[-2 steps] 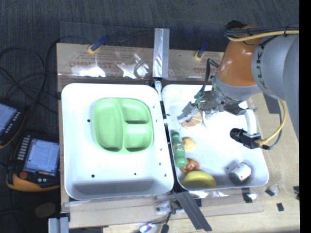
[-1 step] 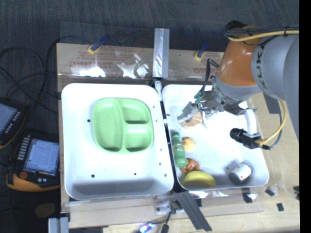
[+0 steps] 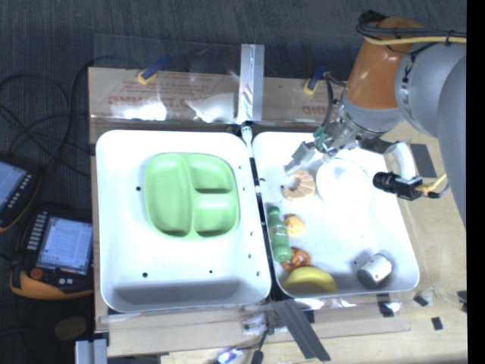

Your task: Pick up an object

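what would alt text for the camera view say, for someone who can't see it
A grey and orange robot arm reaches from the right, its gripper hanging above a tan ridged object in the right bin. That bin also holds a banana, a green bottle and a small metal can; the left bin holds a green divided tray.

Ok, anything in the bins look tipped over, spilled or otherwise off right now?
Nothing spilled or broken. The small grey can lies on its side in the right bin, and the green bottle lies flat along the divider. The green tray sits level.
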{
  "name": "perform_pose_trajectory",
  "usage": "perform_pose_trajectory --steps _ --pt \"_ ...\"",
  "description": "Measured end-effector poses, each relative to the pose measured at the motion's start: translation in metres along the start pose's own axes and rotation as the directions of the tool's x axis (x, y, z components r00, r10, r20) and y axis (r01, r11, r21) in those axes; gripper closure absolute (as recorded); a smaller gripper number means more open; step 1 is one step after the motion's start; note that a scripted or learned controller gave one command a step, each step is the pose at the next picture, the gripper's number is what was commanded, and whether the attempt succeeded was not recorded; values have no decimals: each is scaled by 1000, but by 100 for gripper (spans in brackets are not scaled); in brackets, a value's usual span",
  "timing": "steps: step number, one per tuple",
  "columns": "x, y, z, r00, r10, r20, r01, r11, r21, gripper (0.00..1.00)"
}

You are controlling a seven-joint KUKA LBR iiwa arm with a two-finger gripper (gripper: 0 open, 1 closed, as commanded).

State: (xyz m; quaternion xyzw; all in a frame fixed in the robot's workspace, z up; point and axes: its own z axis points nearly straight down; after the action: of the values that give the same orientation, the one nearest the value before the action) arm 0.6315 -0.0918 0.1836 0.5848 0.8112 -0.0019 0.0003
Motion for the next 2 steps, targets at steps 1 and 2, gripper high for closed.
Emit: perform_pose_trajectory --steps 1,2 --pt "-41 -10 82 983 -183 6 184 983 -16 0" --pt "-68 0 89 998 -61 7 61 998 -23 0"
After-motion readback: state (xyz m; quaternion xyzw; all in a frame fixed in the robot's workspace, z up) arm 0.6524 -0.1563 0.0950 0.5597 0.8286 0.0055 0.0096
